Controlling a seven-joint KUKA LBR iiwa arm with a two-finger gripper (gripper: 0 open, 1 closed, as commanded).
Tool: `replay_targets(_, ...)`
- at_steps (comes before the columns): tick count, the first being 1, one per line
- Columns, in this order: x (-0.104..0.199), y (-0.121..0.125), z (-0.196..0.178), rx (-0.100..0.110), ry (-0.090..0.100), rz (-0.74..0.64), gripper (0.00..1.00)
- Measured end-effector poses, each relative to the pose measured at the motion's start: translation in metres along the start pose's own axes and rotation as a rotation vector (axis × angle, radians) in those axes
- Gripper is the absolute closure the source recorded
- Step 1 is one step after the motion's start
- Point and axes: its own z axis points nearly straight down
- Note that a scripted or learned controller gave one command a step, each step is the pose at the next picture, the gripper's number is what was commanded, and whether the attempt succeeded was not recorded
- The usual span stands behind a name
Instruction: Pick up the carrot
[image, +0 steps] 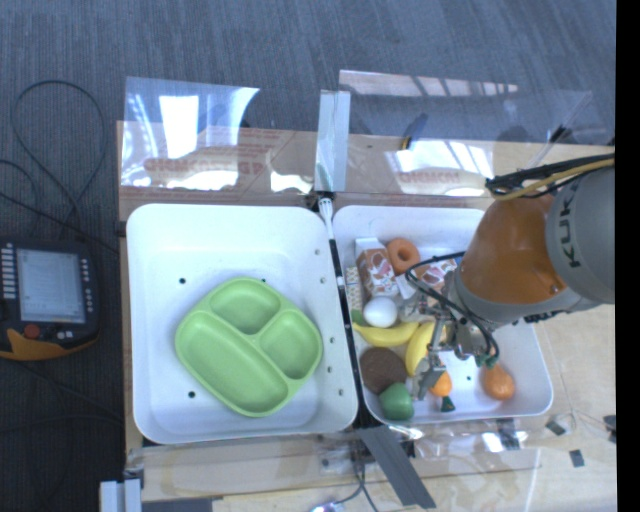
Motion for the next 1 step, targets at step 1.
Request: replay_targets(1, 0.0264, -0.0186, -0.0014, 0.0, -0.01, -0.055, 0.0)
